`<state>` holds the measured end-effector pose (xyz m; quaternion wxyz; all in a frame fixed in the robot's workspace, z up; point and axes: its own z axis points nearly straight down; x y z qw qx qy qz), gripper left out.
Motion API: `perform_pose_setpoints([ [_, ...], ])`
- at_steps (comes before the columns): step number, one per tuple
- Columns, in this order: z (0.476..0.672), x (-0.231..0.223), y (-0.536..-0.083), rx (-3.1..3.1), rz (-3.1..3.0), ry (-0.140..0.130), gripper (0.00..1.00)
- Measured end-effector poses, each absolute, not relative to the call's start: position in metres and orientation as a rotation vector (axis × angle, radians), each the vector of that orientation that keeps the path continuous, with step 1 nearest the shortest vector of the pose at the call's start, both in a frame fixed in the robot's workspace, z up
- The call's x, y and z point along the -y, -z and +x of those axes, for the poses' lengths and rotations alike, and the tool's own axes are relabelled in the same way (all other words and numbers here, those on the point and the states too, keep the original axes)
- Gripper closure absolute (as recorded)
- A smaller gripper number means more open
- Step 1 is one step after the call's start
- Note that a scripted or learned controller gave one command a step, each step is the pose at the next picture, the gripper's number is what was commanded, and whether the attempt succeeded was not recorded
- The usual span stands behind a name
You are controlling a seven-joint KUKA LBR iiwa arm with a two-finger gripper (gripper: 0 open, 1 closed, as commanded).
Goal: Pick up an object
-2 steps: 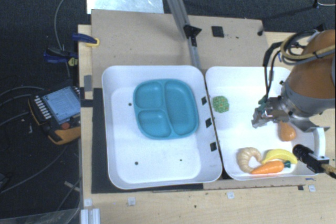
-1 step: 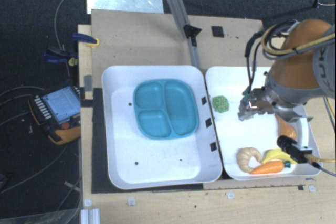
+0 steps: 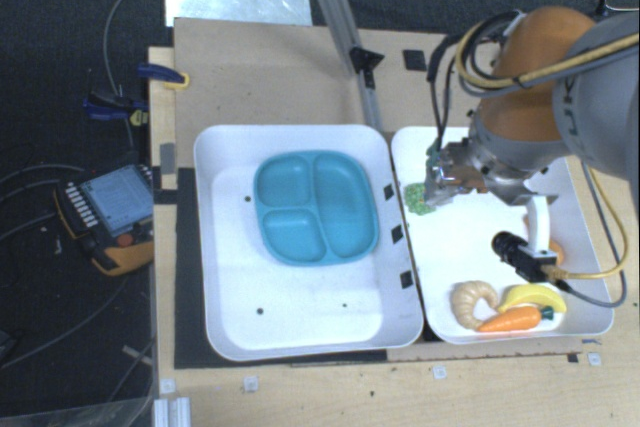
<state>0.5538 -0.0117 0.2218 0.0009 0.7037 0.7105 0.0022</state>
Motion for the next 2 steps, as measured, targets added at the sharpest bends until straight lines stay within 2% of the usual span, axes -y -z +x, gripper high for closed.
perform_pose_setpoints([
  [1,0.573,-0.043,-0.214,-2.234,2.209,-0.005,1.00],
  [2,0.587,-0.096,-0.226,-2.234,2.209,-0.008,1.00],
])
